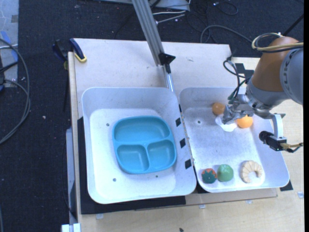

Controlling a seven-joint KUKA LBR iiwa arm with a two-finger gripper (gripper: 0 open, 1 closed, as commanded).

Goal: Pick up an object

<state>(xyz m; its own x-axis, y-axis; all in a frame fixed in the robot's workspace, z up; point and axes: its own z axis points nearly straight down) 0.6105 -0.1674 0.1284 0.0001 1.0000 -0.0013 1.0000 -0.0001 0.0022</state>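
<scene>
Gripper [231,118] low over white piece [227,125] beside orange ball [245,122]; jaw state unclear; next, close and lift.

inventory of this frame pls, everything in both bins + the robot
Left bin: 1, white, left half of bench.
Divided plate: 1, blue, three compartments, in left bin.
Right bin: 1, white, beside left bin.
Round pieces: 2, orange, far part of right bin, either side of the gripper.
White piece: 1, below the gripper.
Green ball: 1, near edge.
Red-green piece: 1, beside it.
Croissant-like piece: 1, tan, near right corner.
Arm: 1, grey, orange band.
Gripper: 1, over right bin.
</scene>
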